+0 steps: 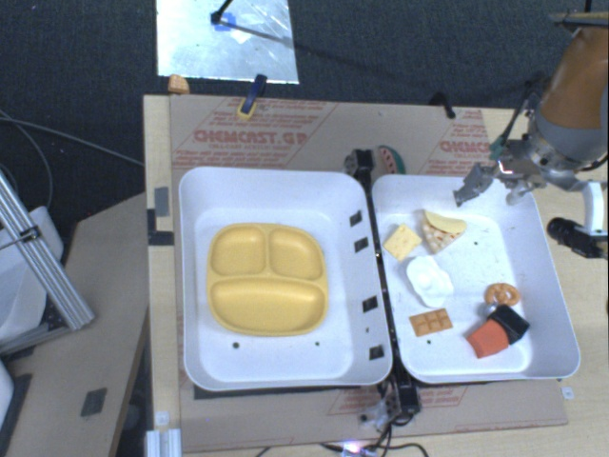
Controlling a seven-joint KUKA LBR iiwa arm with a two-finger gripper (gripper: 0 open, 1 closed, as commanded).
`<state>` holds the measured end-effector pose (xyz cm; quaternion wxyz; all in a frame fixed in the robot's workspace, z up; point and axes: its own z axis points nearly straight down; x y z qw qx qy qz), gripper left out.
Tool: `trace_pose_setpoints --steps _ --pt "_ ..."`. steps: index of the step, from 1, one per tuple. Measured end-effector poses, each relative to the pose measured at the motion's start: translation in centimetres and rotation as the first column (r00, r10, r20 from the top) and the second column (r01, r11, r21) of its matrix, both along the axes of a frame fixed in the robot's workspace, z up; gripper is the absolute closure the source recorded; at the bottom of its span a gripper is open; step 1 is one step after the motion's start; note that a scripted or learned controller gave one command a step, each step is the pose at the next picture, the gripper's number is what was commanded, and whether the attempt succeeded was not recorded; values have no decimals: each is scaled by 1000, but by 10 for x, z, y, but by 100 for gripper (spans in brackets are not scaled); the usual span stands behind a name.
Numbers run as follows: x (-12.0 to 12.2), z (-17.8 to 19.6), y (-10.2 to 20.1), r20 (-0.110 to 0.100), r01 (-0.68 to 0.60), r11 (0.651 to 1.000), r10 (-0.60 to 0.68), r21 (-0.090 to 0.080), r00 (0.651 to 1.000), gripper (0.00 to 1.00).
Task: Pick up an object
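The right white bin (546, 255) holds small toy foods: a yellow cheese block (402, 241), a taco-like wedge (442, 228), a white lump (429, 279), a brown waffle square (431, 323), a glazed ring (501, 295) and an orange-and-black block (498, 332). My gripper (495, 186) hangs over the bin's far edge, up and right of the wedge, with its two fingers spread apart and nothing between them.
The left white bin (195, 255) holds a yellow divided plate (267, 279). A black hinge strip (374, 265) runs between the bins. A shiny sheet (226, 27) lies beyond the bench, and a metal frame (33, 255) stands at the left.
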<state>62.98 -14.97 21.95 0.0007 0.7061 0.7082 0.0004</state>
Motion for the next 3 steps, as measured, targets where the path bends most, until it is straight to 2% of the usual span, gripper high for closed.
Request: trace_pose_setpoints --steps 1,2,3 --pt "-23 -143 -54 -9 7 1000 -7 1 1000 0" --pt "-150 -136 -58 -11 9 1000 -9 3 1000 0" --pt "-142 -124 -57 3 2 1000 -2 -1 1000 100"
